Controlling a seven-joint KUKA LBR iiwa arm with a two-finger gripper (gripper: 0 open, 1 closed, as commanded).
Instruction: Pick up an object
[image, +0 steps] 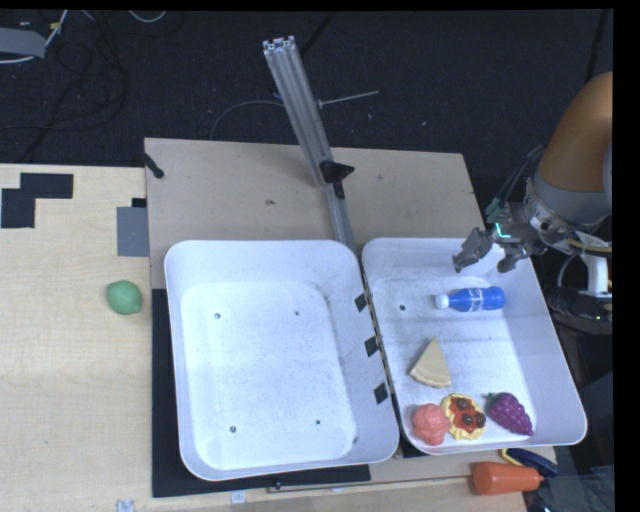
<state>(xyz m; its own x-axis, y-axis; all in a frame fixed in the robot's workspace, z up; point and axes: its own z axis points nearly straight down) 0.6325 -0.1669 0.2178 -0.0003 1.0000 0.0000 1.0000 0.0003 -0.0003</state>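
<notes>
Jaws (491, 252) spread open, nothing between them, hovering just above the blue bottle (470, 299) lying in the right bin (560, 400). Drop straight down, straddle its narrow width, then close.

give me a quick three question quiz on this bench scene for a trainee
1. True or false: the blue bottle lies on its side in the right bin.
2. Which item sits nearest the purple grapes? A) green ball B) yellow and red toy C) wedge
3. Fill in: the gripper hovers spread above the ____ bin.

Key: 1 true; 2 B; 3 right.
</notes>
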